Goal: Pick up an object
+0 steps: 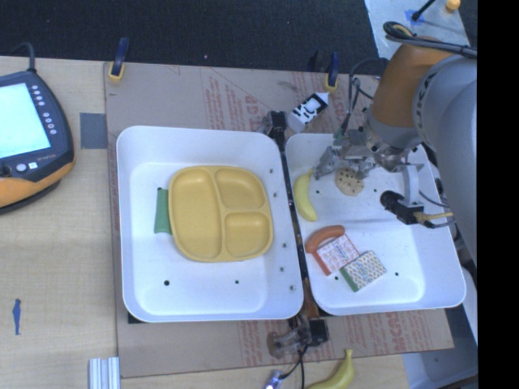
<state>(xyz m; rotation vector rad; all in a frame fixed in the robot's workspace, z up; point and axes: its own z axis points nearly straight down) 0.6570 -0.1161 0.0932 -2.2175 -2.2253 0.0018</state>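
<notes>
A round tan cookie-like disc with dark specks point(349, 181) lies in the upper part of the right white bin point(422, 294), directly under the end effector point(347, 162), whose metal parts overlap its top edge. Whether they actually touch it, or whether the end effector is open or closed, cannot be told; the grey arm with its orange band point(405, 79) covers the bin's upper right corner. Just left of the disc, a small yellow banana point(304, 198) lies along the bin's left wall. Below sit a red-orange sausage shape point(323, 237), a red-and-white card point(338, 253) and a green-edged patterned packet point(362, 270), close together, with bare floor to their right. The left white bin point(138, 290) holds a yellow divided plate point(219, 212) half hiding a green piece point(161, 211). On the table point(57, 282), a second banana point(339, 373) is cut off by the bottom edge.
</notes>
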